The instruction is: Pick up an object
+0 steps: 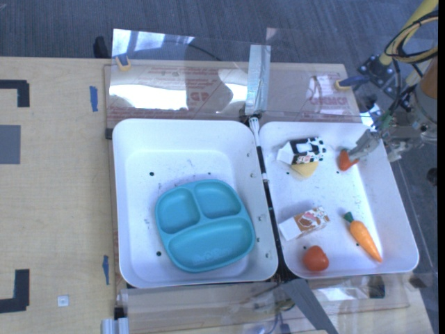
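Pale wood makes up the table [49,207], which carries black square marks and short blue tape strips along its left part, and beyond its far edge lies dark grey carpet [208,5]. Two shallow white bins sit side by side on it, with clear plastic panels [181,82] standing behind them. Taking the blue divided plate [204,225] as the landmark, it rests in the left bin [132,145], toward that bin's near side. Everything else lies to the plate's right, in the right bin [400,207]. Nearest the plate is a small white packet with a printed label [304,223], and just nearer the camera than it sits a round red tomato-like toy [316,257]. Farther right lies an orange carrot with a green top [363,236], tilted. Farther back from the plate is a black-and-white cow-patterned toy on a yellowish base [304,156]. A small orange-red object [343,160] lies at the far right of that bin, and the gripper [359,149] reaches down to it from the right; the grey fingers [366,143] touch or overlap it, but I cannot tell whether they are open, closed or gripping it. Yellow and black cables [410,33] loop above the arm.
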Robot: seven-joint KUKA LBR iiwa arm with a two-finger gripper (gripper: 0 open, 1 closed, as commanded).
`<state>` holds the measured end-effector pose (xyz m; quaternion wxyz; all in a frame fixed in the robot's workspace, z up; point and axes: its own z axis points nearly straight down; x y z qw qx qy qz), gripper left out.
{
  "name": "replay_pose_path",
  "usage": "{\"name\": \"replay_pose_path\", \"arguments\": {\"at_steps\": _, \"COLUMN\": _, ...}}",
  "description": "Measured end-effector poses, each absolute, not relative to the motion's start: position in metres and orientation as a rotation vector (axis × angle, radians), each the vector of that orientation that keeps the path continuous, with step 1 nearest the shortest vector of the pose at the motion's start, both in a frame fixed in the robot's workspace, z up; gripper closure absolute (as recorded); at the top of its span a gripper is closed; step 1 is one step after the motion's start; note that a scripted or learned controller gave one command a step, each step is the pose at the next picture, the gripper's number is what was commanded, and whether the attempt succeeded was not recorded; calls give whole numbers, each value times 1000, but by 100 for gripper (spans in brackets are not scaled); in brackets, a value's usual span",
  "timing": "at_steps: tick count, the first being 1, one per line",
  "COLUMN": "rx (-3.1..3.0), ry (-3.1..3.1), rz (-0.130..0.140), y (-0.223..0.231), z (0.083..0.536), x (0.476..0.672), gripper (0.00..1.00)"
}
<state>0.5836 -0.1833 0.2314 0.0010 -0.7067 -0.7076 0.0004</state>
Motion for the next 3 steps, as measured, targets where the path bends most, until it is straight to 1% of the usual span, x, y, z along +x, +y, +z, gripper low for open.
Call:
{"name": "replay_pose_path", "arguments": {"at_steps": 1, "rx": -2419, "ry": -2009, "rz": -1, "y": -157, "z": 225, "x": 627, "gripper": 0}}
{"name": "replay_pose_path", "arguments": {"at_steps": 2, "rx": -2351, "ry": -2074, "rz": 6, "y": -201, "z": 114, "x": 553, "gripper": 0}}
{"name": "replay_pose_path", "arguments": {"at_steps": 3, "rx": -2430, "ry": -1991, "rz": -7, "y": -191, "z": 87, "x": 481, "gripper": 0}}
